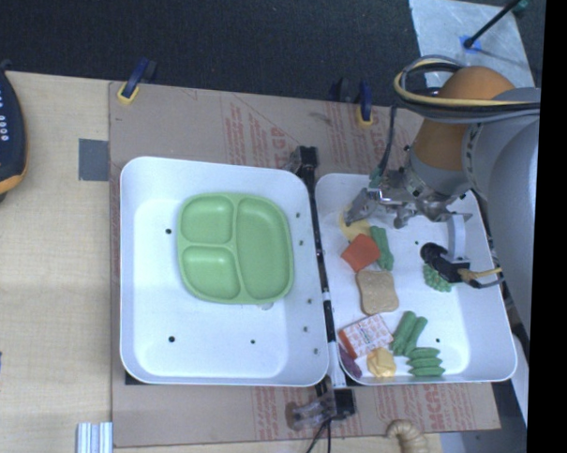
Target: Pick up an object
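Curled tan object (407,444) on the bench front edge, partly cut off, green divided plate (236,246) in left bin (138,346), toy food crowding right bin (489,352), gripper (378,208) low over an orange-red piece (360,252), its grip impossible to tell.

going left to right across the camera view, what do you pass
black handheld controller → grey tape square → green divided plastic plate in the left white bin → tan bread slice → dark green toy vegetable
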Controlling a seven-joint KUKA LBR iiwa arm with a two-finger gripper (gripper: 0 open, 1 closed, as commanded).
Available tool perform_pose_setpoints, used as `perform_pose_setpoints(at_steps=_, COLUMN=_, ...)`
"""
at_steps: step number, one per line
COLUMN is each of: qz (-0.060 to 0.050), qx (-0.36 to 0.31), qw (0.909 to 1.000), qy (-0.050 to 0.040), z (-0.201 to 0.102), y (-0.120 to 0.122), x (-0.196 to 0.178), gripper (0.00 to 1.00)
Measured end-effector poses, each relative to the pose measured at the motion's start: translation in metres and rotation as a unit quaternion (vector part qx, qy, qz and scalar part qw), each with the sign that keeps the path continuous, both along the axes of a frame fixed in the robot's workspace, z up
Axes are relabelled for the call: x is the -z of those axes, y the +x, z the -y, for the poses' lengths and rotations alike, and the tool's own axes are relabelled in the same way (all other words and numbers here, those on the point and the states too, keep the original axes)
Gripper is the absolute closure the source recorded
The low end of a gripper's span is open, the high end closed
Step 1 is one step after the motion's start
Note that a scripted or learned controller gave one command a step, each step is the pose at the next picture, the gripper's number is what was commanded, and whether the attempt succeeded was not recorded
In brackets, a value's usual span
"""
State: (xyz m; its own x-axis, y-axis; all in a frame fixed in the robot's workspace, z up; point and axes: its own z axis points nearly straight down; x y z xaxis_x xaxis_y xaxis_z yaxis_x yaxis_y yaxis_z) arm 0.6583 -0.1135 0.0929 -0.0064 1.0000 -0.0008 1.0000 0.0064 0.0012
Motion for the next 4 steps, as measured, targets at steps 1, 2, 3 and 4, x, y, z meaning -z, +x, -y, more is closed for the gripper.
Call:
perform_pose_setpoints(at_steps=1, qz=-0.004, qx=0.002, qw=1.0000, qy=0.0003, z=-0.020, y=-0.057, x=0.001, gripper=0.00)
perform_pose_setpoints(at_steps=2, qz=0.000, qx=0.001, qw=1.0000, qy=0.0002, z=-0.021, y=-0.009, x=0.000, gripper=0.00)
perform_pose_setpoints(at_steps=3, qz=-0.004, qx=0.001, qw=1.0000, qy=0.0004, z=0.000, y=-0.075, x=0.001, gripper=0.00)
perform_pose_setpoints(at_steps=4, qz=-0.001, qx=0.001, qw=1.0000, qy=0.0003, z=-0.016, y=-0.029, x=0.000, gripper=0.00)
